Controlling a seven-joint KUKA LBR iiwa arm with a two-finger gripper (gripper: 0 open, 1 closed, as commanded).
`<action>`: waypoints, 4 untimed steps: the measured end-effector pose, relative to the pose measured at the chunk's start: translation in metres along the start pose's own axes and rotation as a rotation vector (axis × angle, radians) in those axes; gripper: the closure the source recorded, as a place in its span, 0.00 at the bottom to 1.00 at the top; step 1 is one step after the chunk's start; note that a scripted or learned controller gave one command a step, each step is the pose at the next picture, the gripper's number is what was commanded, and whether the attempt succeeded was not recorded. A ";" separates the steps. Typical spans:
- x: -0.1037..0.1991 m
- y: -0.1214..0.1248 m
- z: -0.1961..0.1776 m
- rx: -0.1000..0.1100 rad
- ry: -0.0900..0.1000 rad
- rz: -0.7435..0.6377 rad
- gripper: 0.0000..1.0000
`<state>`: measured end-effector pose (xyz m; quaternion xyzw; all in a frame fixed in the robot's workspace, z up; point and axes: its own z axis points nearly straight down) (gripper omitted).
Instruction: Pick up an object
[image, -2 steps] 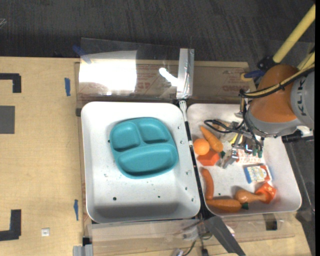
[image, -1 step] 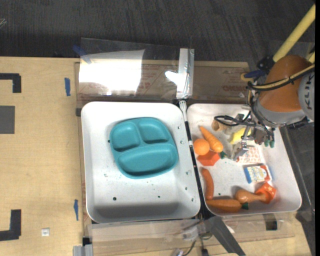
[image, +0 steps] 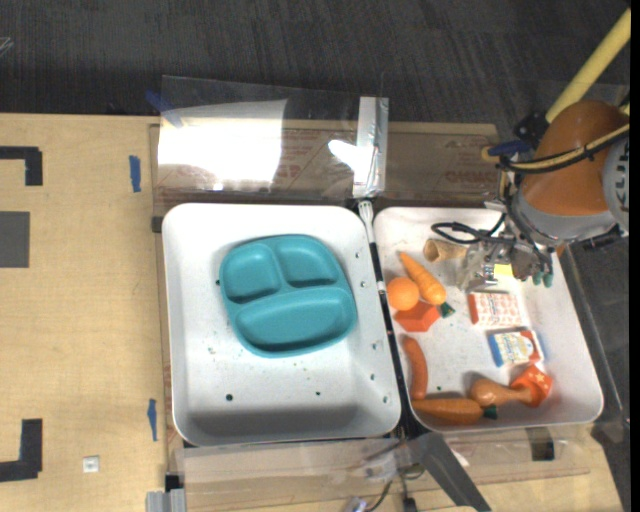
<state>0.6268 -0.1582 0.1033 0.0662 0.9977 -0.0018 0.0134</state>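
The right bin (image: 585, 345) holds several toy foods. An orange carrot (image: 422, 278) lies beside a round orange (image: 402, 294) and a red piece (image: 418, 317). A red-and-white carton (image: 496, 307) and a blue-and-white carton (image: 514, 347) lie further right. Along the front are a red sausage (image: 417, 365), a second carrot (image: 448, 408), a brown piece (image: 500, 392) and an orange pepper (image: 532, 382). A tan piece (image: 442, 249) lies near the back. My gripper (image: 488, 270) hangs low over the bin's back part, between the tan piece and the red-and-white carton.
The left bin (image: 190, 380) carries a teal divided plate (image: 288, 294). The arm's orange band (image: 575, 160) and its cables reach over the right bin's back right corner. A clear plastic panel (image: 270, 150) stands behind the bins.
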 end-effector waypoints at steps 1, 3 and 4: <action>0.010 0.040 -0.153 -0.003 0.007 -0.228 1.00; 0.061 0.015 -0.017 -0.006 0.020 -0.398 0.00; 0.113 -0.011 0.007 -0.003 0.009 -0.434 0.00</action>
